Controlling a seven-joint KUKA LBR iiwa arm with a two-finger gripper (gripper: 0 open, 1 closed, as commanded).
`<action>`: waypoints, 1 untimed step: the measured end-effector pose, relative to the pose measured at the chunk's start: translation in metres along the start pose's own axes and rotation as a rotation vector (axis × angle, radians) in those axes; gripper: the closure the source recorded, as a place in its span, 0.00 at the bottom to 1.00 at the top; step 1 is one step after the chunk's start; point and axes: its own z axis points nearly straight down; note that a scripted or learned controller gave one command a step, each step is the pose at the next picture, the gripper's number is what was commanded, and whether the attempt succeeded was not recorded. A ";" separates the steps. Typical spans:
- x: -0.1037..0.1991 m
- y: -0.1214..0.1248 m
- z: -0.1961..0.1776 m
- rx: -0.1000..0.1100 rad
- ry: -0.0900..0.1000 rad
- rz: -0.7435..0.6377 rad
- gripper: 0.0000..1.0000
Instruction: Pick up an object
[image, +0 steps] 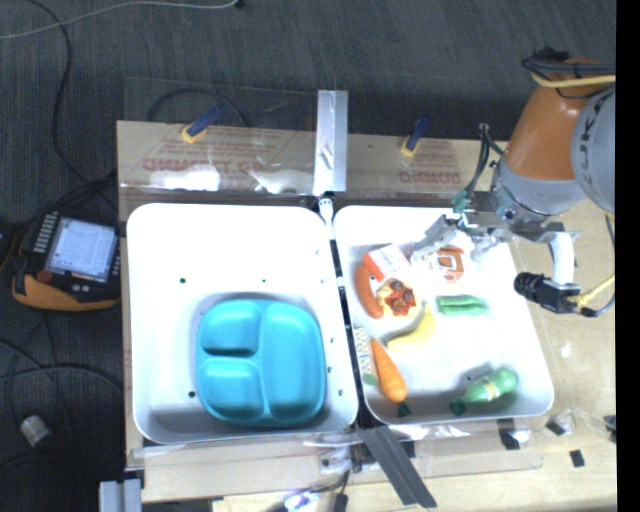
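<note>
Whether the fingers (447, 232) are spread or clenched cannot be told; they sit over the right white bin's (530, 340) far edge, beside a white-and-orange packet (449, 260). Nearer lie a green block (461, 305), yellow banana (415, 329) and orange carrot (388, 371).

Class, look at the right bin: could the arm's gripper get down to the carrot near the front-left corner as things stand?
Probably yes. The carrot lies uncovered, its top free. The divider wall at its side could crowd the gripper, which hovers at the bin's back.
</note>
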 end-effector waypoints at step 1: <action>-0.024 0.032 0.094 -0.032 -0.009 0.234 0.00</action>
